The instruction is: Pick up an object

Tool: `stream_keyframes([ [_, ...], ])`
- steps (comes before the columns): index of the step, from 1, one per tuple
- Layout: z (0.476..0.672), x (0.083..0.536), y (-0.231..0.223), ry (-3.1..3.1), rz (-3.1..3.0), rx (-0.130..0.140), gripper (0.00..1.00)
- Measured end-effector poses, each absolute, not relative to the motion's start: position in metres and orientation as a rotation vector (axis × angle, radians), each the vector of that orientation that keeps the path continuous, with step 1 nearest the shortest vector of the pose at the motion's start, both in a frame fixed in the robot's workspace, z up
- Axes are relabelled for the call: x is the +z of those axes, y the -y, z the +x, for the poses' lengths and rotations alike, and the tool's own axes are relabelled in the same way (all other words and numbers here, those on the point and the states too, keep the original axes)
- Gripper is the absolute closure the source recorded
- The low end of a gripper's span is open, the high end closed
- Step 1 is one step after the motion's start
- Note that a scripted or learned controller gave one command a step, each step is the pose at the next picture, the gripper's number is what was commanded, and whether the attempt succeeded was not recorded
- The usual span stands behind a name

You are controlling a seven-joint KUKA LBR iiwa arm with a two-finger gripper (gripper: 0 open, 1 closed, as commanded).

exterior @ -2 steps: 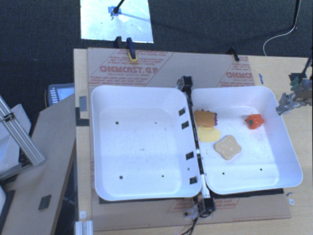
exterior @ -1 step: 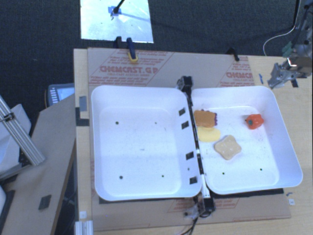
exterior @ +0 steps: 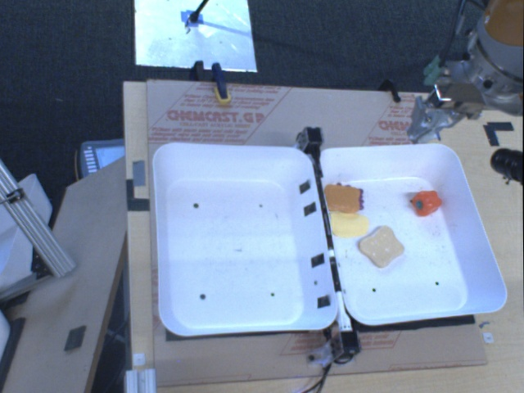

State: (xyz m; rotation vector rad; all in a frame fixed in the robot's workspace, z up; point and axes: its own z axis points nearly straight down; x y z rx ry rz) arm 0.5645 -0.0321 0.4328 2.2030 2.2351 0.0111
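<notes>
Currently the arm (exterior: 495, 35) sits at the upper right of the camera view, above and behind the far right corner of the right bin (exterior: 471, 219), well clear of everything inside it. The gripper (exterior: 427, 119) hangs over the bench just beyond that bin's far rim; its metal fingers are small and blurred against the board, so I cannot tell whether they are spread or closed, and nothing is seen between them. All four objects lie in the right bin, in its left and middle parts. An orange block with a dark purple edge (exterior: 344, 198) rests near the divider between the bins, toward the far side. A pale yellow flat piece (exterior: 350, 225) lies just in front of it, touching or nearly touching. A tan, toast-shaped piece (exterior: 381, 246) sits just beside the yellow one, closer to the bin's middle. A small red-orange object with a dark green spot (exterior: 425, 203) lies apart from the other three, toward the right and nearest the gripper. The left bin (exterior: 176, 219) shows only its white floor with a few small dark dots. Both bins rest on a cardboard sheet (exterior: 246, 113) with red lettering.
</notes>
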Motion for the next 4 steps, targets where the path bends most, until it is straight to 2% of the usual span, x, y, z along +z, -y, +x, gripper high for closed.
stream_keyframes([
  [1, 0.555, 0.474, -0.083, -2.239, 2.201, 0.012, 1.0],
  [2, 0.586, 0.448, -0.174, -2.237, 2.208, 0.003, 1.0],
  [3, 0.62, 0.45, -0.238, -2.232, 2.21, 0.008, 1.0],
  [4, 0.639, 0.541, -0.234, -2.224, 2.211, 0.018, 1.0],
])
